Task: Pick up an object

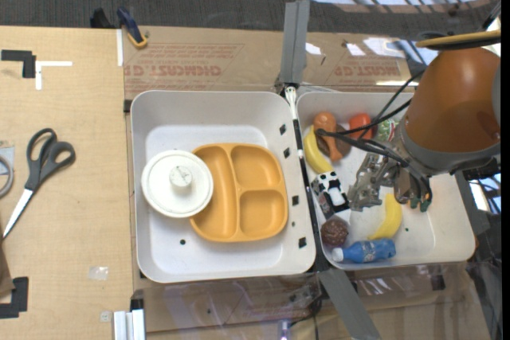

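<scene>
My gripper [388,189] hangs low over the middle of the right bin [446,247], under the arm's orange band [458,103]. Just below it lies a yellow banana [389,220]. A blue bottle [366,252] and a brown ball [335,231] rest near the bin's front wall. A black and white object [328,192] sits to the gripper's left. Further back are a second yellow banana [314,152], an orange fruit [325,123] and a red fruit [360,123]. I see nothing held in the gripper.
The left bin [147,251] holds a yellow divided plate [239,191] and a white round lid [177,181]. Scissors [38,165] lie on the wooden bench at the left. A blue clip [131,28] sits at the back, beside cardboard [199,64].
</scene>
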`<state>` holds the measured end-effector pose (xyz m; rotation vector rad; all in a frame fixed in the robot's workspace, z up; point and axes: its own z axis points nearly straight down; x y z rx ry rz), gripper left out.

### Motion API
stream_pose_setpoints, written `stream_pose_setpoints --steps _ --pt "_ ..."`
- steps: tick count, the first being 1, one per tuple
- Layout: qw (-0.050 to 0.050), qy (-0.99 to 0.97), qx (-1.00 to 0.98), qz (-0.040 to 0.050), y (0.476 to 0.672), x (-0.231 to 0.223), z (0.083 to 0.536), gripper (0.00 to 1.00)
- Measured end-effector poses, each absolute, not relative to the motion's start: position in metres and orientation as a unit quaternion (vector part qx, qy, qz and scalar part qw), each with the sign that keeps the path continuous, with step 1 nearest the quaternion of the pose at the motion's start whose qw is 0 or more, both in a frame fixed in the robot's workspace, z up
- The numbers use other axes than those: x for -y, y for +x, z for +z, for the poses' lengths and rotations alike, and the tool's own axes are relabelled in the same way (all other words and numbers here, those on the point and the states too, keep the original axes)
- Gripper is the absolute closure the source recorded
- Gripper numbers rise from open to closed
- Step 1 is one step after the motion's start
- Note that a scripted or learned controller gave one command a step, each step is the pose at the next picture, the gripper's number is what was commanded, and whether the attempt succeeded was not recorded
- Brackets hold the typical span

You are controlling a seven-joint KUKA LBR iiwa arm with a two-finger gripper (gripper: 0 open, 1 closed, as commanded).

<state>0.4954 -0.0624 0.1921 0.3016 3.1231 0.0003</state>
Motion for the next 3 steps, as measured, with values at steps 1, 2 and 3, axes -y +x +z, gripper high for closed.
stream_pose_setpoints --steps 1,2,3 --pt "0.002 0.024 -1.0 -0.0006 0.481 0.184 0.206 1.0" --pt "0.001 0.197 -0.98 0.0001 0.478 0.162 0.092 1.0" --pt "0.0 0.296 -0.955 0.0001 0.478 0.107 0.091 1.0"
